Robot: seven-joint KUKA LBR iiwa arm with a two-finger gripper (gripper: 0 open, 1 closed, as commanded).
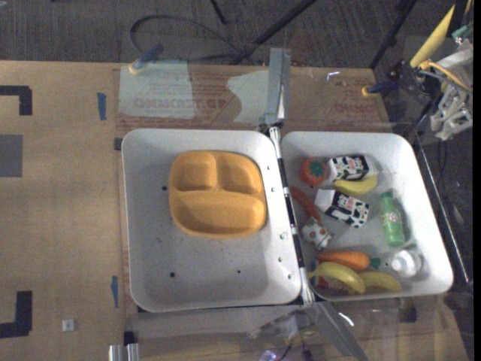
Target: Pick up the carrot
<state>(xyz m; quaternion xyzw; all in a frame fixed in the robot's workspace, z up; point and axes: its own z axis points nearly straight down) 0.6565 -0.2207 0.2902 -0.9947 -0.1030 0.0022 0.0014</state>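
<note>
Orange carrot [343,260] lies low in the right bin [430,201], just above 2 bananas [353,279].

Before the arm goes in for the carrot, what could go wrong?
1. The orange carrot lies at the near end of the right white bin, right against the yellow bananas; fingers may catch a banana instead.
2. A thinner red-orange stick by the divider looks similar and could be mistaken for it.
3. The small white, red-spotted toy sits just above the carrot, crowding a descent.
</note>
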